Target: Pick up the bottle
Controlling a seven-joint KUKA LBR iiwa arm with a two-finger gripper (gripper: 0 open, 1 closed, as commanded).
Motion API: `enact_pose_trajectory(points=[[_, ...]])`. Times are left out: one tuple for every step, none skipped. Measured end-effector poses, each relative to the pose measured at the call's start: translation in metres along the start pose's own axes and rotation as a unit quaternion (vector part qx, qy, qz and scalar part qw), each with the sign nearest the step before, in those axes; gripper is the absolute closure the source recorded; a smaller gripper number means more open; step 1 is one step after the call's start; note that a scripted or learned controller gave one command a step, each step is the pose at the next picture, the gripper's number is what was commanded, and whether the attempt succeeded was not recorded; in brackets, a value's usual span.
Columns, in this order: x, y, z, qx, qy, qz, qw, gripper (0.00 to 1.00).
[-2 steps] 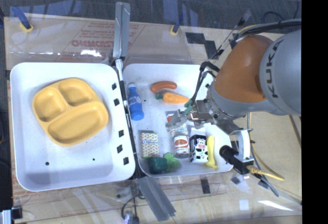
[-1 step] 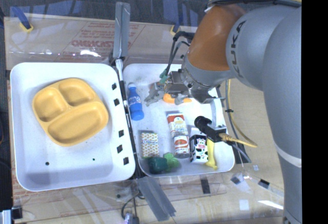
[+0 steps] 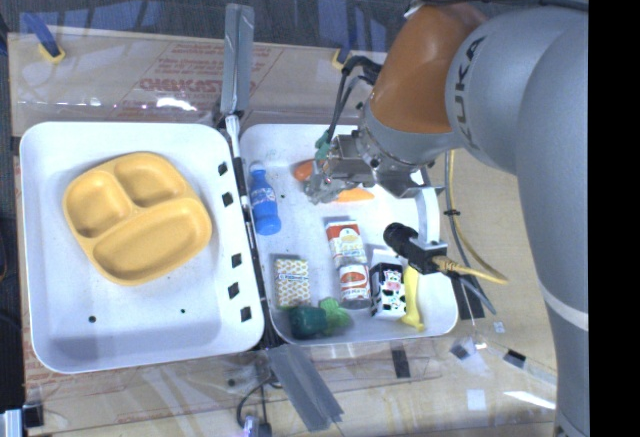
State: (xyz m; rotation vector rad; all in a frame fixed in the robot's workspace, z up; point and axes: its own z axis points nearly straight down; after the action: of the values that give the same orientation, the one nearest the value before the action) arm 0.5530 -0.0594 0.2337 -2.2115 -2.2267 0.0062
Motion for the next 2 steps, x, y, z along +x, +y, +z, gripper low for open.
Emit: enact_pose_trajectory(points=[[0.0,0.0,0.0,0.0,0.0,0.0,1.0,0.0],[0.084,0.041,0.028,-0.001,0.0,-0.088,0.9961,0.0]])
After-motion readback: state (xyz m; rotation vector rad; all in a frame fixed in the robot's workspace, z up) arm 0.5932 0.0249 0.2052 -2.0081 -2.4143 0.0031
